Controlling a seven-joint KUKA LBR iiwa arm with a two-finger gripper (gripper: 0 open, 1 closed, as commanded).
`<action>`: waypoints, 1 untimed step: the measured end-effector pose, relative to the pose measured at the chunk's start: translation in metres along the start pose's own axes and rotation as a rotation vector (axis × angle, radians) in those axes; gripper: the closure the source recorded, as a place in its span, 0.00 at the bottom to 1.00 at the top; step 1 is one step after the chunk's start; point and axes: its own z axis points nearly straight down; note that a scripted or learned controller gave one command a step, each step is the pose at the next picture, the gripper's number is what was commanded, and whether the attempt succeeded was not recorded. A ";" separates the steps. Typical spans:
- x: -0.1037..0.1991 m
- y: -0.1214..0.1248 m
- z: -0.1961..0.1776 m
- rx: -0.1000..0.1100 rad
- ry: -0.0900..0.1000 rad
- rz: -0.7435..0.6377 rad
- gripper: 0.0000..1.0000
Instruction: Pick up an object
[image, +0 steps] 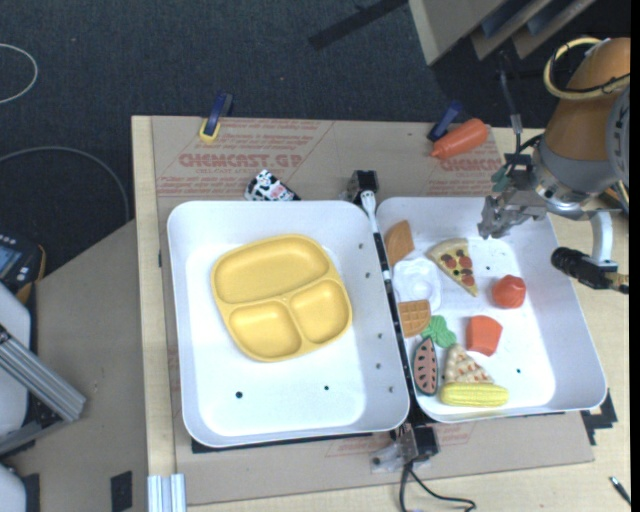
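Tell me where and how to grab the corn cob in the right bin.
Grip the corn cob across its narrow middle, coming straight down. It lies flat, lengthwise along the bin's near edge; the pizza slice touches its far side, so closing there looks tight.

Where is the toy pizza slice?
The pizza slice lies in the right bin, toward its far side, between the white piece and the red tomato, just below the hand.

Yellow divided tray (280, 297), white bins (200, 400), red tomato (508, 291), yellow corn (474, 396), green-red watermelon slice (426, 366), grey arm (580, 150) with orange band.
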 end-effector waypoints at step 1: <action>0.000 -0.007 -0.059 0.002 0.001 0.000 1.00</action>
